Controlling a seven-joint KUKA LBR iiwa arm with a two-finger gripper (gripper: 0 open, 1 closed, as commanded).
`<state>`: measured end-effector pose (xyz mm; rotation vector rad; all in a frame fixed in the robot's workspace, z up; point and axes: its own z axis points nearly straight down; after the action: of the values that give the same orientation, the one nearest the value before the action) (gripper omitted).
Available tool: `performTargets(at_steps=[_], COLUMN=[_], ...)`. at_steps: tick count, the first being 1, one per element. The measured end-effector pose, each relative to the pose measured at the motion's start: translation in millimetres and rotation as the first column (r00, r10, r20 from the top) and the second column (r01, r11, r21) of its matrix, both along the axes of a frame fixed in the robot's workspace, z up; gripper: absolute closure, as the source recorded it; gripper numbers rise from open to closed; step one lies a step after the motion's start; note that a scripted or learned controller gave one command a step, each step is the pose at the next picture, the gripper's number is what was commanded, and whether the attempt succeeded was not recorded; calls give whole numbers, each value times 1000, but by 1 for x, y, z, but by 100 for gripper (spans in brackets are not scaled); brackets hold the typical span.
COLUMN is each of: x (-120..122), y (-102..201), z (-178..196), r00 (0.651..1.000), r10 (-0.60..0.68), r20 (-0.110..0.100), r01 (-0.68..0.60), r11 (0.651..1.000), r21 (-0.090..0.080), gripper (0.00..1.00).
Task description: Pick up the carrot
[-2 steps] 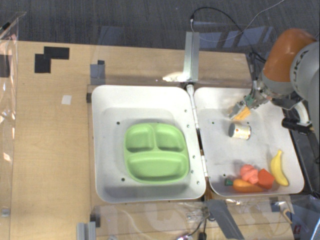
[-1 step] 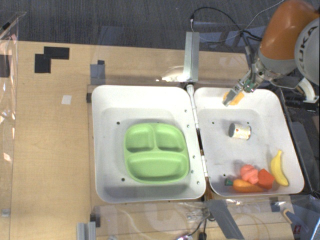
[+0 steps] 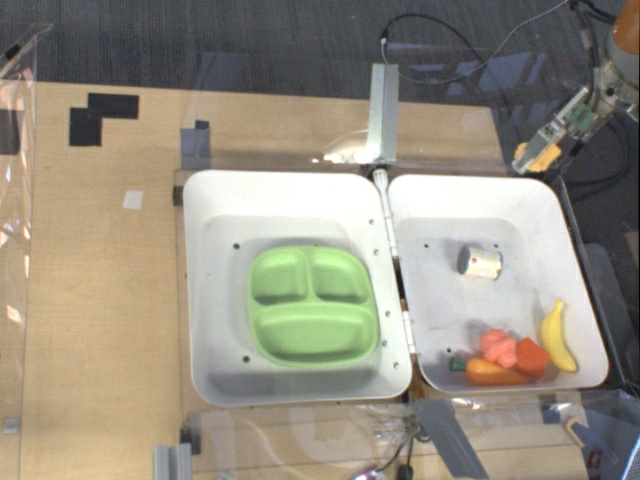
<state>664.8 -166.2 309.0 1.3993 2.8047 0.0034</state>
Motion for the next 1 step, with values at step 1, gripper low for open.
performTargets(at_steps=[1], x=[-17], y=[25], z=[-99], r00=[884], r10=[467], r20=[-2], r01=[-467], r11=[884], r21=[0], gripper=[100])
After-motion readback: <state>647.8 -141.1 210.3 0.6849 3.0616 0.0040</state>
